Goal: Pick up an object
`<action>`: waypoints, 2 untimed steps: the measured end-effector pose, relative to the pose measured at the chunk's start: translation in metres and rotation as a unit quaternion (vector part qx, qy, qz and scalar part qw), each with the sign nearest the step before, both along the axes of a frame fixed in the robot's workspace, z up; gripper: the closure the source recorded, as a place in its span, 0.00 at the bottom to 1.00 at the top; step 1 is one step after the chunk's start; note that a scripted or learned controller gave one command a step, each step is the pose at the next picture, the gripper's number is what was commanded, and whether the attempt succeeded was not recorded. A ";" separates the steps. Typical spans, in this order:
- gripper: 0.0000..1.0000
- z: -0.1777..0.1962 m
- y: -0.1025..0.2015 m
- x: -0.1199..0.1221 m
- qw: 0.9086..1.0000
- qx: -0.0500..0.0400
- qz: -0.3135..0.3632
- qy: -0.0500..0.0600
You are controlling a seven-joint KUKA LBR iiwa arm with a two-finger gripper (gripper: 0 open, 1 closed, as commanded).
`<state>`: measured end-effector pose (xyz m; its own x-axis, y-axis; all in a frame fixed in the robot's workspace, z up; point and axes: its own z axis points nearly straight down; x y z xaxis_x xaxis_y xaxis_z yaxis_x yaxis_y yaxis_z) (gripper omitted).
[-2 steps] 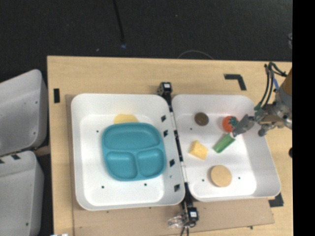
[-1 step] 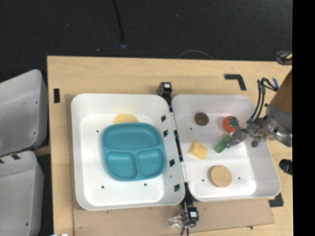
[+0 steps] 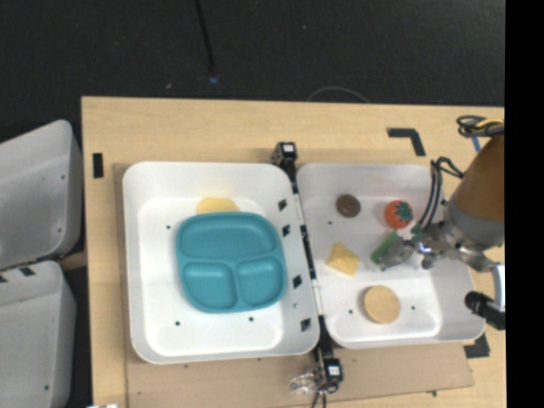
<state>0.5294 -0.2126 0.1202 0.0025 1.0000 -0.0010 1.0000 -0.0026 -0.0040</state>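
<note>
The right bin (image 3: 365,333) holds several small items. A dark brown disc (image 3: 347,205) lies at the back and a red fruit with a green top (image 3: 397,213) sits to its right. A green piece (image 3: 385,247) is in the middle, with a yellow wedge (image 3: 343,260) to its left. A tan round disc (image 3: 382,304) lies near the front. My gripper (image 3: 414,251) is low in the right bin, right beside the green piece and just in front of the red fruit. The arm (image 3: 480,198) comes in from the right.
The left bin (image 3: 144,330) carries a teal divided plate (image 3: 229,259), and a yellow object (image 3: 217,204) peeks out behind it. A black-clipped divider (image 3: 302,253) runs between the bins. Cables (image 3: 476,126) lie at the bench's back right.
</note>
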 end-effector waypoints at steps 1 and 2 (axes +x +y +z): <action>0.00 -0.020 -0.001 0.000 1.000 0.000 -0.002 -0.001; 1.00 -0.008 -0.002 0.001 1.000 -0.001 -0.004 -0.004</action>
<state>0.5303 -0.2147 0.1119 0.0111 0.9999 -0.0023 0.9999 -0.0111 0.0039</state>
